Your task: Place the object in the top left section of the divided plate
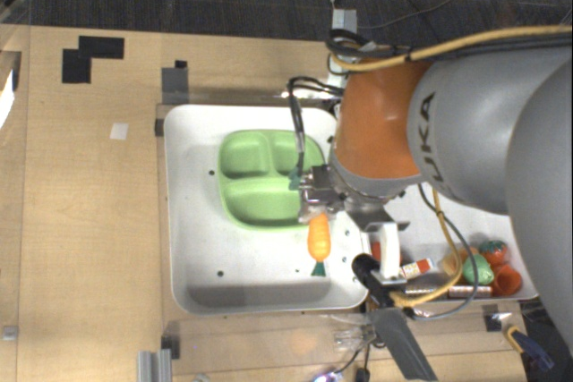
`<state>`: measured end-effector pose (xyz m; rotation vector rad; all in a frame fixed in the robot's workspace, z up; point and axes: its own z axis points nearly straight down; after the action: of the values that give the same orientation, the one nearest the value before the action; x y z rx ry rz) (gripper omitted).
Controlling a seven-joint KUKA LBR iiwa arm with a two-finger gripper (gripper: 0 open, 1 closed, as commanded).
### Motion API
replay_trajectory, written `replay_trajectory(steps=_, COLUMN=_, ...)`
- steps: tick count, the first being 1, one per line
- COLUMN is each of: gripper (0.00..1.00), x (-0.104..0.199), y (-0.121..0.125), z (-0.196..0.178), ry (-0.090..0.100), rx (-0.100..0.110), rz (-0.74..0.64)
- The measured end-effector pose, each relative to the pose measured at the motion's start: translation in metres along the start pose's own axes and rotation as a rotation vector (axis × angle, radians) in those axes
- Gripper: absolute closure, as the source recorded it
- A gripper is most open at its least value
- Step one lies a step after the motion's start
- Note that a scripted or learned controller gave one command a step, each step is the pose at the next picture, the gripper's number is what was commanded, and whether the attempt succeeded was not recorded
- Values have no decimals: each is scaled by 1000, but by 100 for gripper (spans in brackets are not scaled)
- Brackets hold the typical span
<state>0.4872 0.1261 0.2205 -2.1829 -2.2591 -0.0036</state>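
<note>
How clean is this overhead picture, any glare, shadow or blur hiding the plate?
Camera view: even, soft lighting; the green divided plate reads sharp, its right edge hidden behind the grey arm; soft shadow lies along the white bin's near wall; the orange carrot-shaped toy looks slightly blurred.

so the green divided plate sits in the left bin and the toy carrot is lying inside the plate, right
Not quite. The green divided plate does sit in the left bin, but the toy carrot is outside the plate, just past its lower right corner, as the camera view shows.

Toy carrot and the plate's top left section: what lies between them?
In the camera view, the toy carrot sits just off the green divided plate. Between it and the top left section lies the plate's large lower compartment.
</note>
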Motion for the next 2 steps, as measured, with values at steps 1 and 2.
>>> replay_trajectory(steps=1, gripper=100, x=77, y=55, z=-126, ry=0, rx=-3, rz=-75)
replay_trajectory(steps=2, gripper=100, x=24, y=123, z=-198, ry=-1, rx=-3, rz=39)
